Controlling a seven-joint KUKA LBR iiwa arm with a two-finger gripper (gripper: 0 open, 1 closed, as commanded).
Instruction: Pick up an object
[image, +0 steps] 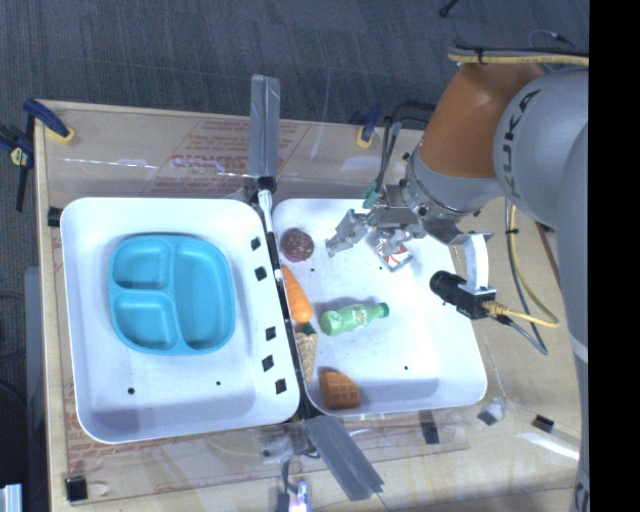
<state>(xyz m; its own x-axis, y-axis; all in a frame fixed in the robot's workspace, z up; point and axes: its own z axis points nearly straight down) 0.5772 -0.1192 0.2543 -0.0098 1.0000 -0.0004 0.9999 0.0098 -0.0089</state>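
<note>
Objects for picking lie in the right-hand shallow white bin (455, 375): a green plastic bottle (352, 318) on its side near the middle, an orange carrot (297, 297) along the left wall, a round dark-brown ball-like item (297, 243) near the far-left corner, a tan cone-shaped piece (306, 352) below the carrot, and an orange-brown bread-like chunk (339, 389) at the near wall. From above, the grey arm (540, 150) with its orange band reaches in from the right, and its two-finger gripper (372, 232) hangs over the far part of this bin, right of the brown ball and apart from the bottle. Whether the gripper is spread or closed cannot be told. A small white-and-red item (397, 259) lies just beneath it. The left-hand white bin (90, 390) holds a blue divided plastic tray (172, 293).
</note>
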